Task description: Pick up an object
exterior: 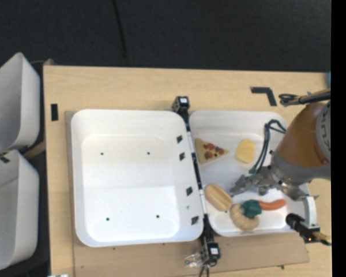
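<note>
The right bin (230, 118) holds several toy foods. A pizza slice (210, 150) lies at its upper left, with a pale yellow piece (245, 150) to the right of it. A tan bread roll (218, 197) lies near the bin's left wall. By the front wall, a green item (252, 208) rests on a beige pastry (242, 219). An orange-red sausage shape (272, 204) lies just to their right. My gripper (255, 183) hangs low over the bin, just above the green item and the sausage. The orange-banded wrist (300, 137) hides the bin's right side.
The left bin (127, 178) sits beside the right one, with a row of black clips (190, 172) along the shared divider. Black cables (268, 137) loop off the wrist. White containers (8, 154) stand at the far left, off the bench.
</note>
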Available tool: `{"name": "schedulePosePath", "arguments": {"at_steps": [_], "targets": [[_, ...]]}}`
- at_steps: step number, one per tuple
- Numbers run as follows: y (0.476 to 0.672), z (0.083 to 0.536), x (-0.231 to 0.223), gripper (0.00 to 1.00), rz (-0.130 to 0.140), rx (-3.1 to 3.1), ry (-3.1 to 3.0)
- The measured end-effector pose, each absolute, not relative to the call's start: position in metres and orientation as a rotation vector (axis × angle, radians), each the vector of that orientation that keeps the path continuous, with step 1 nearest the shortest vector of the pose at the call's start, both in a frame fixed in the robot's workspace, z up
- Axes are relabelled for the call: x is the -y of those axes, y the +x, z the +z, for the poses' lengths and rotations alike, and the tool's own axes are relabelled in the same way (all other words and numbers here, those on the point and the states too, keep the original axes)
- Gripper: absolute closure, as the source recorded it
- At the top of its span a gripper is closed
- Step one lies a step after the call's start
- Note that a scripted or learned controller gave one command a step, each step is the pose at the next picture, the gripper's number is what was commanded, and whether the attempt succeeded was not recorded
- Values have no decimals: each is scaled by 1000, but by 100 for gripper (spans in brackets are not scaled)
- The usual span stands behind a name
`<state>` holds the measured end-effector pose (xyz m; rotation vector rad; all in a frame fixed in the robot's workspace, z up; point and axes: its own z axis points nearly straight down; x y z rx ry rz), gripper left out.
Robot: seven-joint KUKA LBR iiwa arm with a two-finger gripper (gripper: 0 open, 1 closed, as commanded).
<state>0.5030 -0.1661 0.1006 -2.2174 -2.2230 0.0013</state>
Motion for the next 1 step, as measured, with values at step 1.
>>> {"name": "schedulePosePath", "arguments": {"at_steps": [1], "targets": [[534, 155, 233, 0, -1, 2226, -2231]]}}
